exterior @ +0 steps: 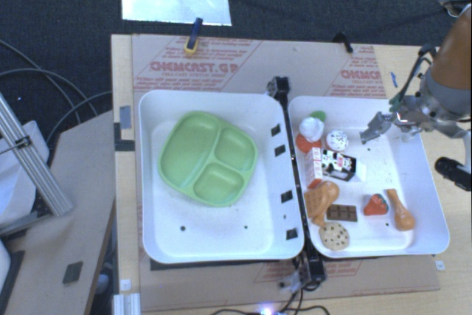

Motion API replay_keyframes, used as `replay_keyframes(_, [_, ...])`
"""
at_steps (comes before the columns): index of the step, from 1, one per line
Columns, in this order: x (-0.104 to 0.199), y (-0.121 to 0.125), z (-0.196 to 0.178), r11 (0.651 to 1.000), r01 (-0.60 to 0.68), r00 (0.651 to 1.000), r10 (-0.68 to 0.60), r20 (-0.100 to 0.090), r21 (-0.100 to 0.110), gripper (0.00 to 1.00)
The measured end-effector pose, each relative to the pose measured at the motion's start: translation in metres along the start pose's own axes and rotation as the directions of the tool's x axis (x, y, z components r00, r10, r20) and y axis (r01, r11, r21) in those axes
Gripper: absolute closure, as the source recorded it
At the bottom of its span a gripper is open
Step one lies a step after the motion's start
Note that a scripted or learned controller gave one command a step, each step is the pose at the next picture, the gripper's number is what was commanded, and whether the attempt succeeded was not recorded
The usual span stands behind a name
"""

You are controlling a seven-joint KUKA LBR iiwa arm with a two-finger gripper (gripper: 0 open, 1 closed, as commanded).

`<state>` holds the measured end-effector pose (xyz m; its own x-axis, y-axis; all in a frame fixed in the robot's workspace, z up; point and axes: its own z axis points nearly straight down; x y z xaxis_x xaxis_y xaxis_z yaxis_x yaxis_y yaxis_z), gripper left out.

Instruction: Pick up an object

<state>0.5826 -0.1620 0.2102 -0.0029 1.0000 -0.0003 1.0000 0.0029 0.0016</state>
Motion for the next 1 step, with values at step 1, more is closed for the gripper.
replay_keyframes(1, [0.0082,0.0345,0.0415,1.0,0.003,1.0,-0.003,0.001,-0.001,0.0])
